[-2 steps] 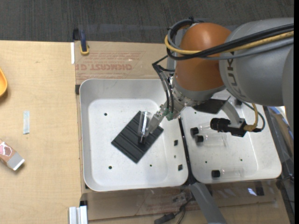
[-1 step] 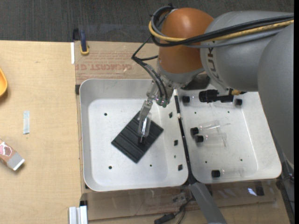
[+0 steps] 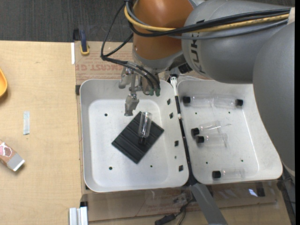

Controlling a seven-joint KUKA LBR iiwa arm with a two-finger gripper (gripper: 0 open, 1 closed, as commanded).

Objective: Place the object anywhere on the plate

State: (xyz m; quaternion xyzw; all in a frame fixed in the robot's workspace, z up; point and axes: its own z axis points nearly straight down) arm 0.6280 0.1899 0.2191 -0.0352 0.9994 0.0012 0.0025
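A black square plate lies turned like a diamond in the left bin. On its upper right part rests a clear vial with a dark end, lying along the plate. My gripper hangs from the orange-banded wrist just above and left of the plate's top corner. It stands apart from the vial, and nothing shows in its grasp.
The right bin holds several clear vials with black caps, for example at the back left and the front. The arm's grey body covers the upper right. Small odds lie on the wooden bench at left.
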